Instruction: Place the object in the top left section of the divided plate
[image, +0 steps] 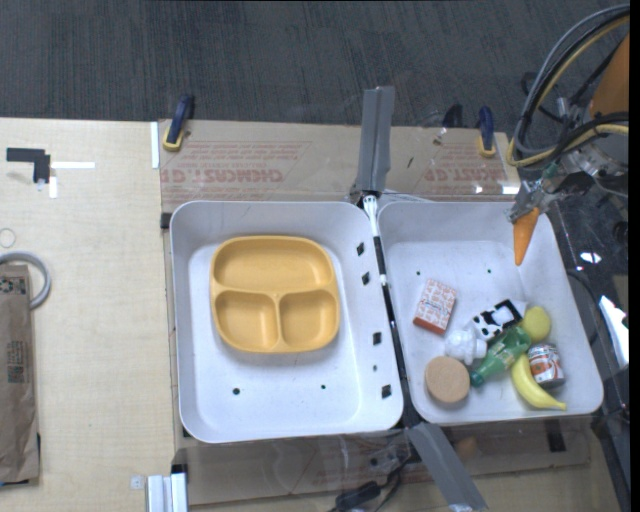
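Camera view shows you the gripper (532, 203) gripping a carrot (523, 238) over the right bin's (470, 255) top-right corner, bound for the plate (274, 293).

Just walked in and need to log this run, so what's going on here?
The gripper hangs over the right bin's far right corner with an orange carrot between its fingers. The yellow divided plate sits in the left bin, nothing in its sections yet. Other toy foods, including a banana, lie in the right bin.
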